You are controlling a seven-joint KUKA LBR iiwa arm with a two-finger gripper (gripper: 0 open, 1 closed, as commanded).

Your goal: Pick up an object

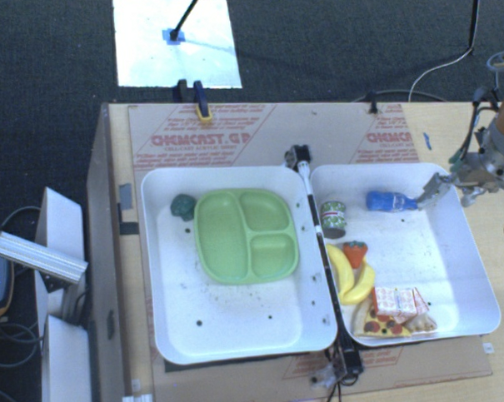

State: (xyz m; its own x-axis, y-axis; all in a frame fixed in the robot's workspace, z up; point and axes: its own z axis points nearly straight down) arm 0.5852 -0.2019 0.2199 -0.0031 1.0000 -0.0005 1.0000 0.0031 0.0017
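Note:
The right bin (467, 253) holds a blue bottle (390, 202) lying on its side, a small can (333, 218), a yellow banana (353, 276), an orange carrot-like toy (355, 252), a pizza slice (389, 324) and a red-and-white carton (399, 300). My gripper (448, 192) hangs over the bin's far right corner, just right of the bottle's cap end. It is open, with nothing between its fingers. One finger (431, 188) points toward the bottle.
The left bin (167, 266) carries a green divided plate (245, 235) and a dark green broccoli-like toy (183, 206). A central divider rail (316, 226) separates the bins. Cables and the arm's body (495, 144) stand at the right edge.

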